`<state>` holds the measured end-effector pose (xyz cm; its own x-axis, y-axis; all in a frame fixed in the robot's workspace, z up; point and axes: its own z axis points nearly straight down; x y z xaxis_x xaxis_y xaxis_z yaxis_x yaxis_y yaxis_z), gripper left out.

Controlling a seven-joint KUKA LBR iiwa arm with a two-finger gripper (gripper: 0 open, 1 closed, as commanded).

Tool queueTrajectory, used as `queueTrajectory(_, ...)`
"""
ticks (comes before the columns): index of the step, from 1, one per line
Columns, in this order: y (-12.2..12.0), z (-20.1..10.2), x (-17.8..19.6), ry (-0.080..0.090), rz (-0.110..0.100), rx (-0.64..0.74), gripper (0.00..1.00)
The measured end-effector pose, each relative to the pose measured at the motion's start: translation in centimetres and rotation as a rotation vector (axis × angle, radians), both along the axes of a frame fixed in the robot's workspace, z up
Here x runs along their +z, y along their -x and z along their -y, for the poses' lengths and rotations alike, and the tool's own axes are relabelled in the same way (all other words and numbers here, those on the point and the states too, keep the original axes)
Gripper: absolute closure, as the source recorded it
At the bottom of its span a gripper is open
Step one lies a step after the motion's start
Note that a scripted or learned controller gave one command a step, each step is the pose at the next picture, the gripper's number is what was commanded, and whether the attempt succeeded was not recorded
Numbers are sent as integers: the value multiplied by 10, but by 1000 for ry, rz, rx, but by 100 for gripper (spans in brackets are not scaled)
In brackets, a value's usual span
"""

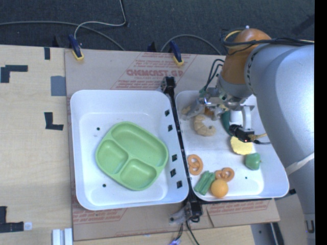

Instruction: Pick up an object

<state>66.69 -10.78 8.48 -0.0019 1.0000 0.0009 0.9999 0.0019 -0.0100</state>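
Overhead, claw (217,106) near croissant (204,126), bin rim (176,117)

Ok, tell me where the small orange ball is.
The small orange ball lies in the right white bin, near its front edge, touching the green block and below a pretzel.
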Motion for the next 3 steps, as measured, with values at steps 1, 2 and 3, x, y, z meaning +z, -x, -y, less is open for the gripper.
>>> queueTrajectory(1,7,-10,0,3,11,-1,0)
queueTrajectory(2,0,-9,0,0,1,-1,0)
queueTrajectory(3,0,-9,0,2,2,-2,0)
